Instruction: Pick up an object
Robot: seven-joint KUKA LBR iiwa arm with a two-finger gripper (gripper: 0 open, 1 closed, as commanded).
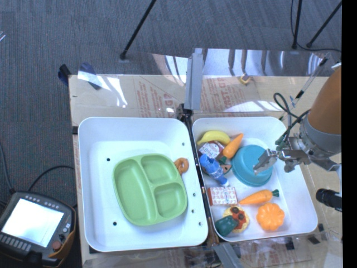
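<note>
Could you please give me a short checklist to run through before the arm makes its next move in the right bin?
1. Gripper over the right bin: ok, above the blue bowl.
2. Anything between the fingers: cannot tell.
3. Bowl upright: ok.
4. Room around the bowl: not ok, a carrot and a blue bottle crowd its left side.
5. Green tray in the left bin: ok.

A handheld screen point(34, 222) lies on grey carpet point(56, 32) near black tripod legs point(139, 21)
</note>
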